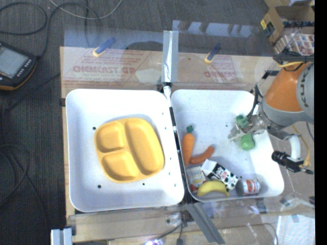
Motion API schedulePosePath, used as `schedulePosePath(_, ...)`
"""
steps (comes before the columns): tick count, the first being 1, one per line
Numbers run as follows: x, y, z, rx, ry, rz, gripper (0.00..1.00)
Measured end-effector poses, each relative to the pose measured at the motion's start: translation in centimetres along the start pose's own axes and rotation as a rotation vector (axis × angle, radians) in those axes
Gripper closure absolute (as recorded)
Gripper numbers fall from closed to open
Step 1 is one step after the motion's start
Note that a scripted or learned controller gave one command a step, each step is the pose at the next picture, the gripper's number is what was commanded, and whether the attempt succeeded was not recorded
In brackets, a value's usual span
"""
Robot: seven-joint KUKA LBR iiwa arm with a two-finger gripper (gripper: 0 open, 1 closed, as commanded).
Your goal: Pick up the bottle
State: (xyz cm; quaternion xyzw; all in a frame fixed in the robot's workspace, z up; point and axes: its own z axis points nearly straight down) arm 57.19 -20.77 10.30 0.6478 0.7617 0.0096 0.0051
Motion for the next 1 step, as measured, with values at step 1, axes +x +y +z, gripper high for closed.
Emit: schedulePosePath(1,4.5,1.59,-7.58,0.025,-0.006,0.088,1.0)
